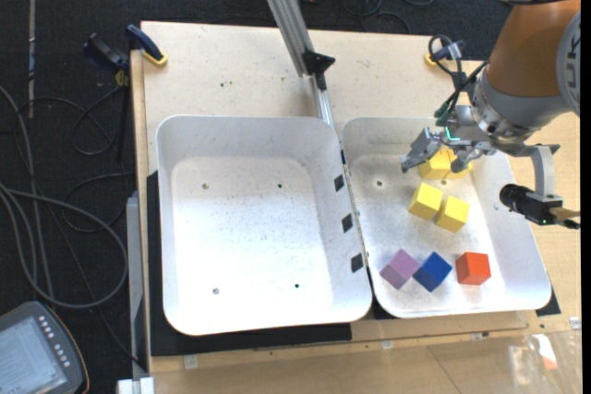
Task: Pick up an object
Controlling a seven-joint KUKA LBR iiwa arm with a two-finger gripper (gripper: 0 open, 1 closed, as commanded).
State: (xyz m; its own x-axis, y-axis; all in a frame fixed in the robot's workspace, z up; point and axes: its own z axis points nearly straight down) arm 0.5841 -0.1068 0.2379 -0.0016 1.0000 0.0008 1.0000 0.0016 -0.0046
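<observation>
The desk (231, 69) carries two shallow white bins side by side; the left bin (249, 143) serves as landmark. Just right of it, touching along the shared edge, sits the right bin (517, 281), which holds every loose item. The arm (531, 60), grey with an orange band, reaches over the far part of that bin. Its claw (441, 150) hangs directly over a yellow cube (436, 165); whether its tips are spread or closed on that cube cannot be told, as the cube is partly covered. Count of cubes, all right of the left bin: three yellow, namely the covered one and a touching pair (440, 206) nearer the camera; one purple cube (400, 268), one blue cube (432, 271) and one red cube (473, 268) in a row nearest the camera. Six in total. Judged handling: small, light, rigid blocks with smooth flat faces, unlikely to be fragile. Best hold is across two opposite flat faces, squarely; a corner grip would probably slip.
</observation>
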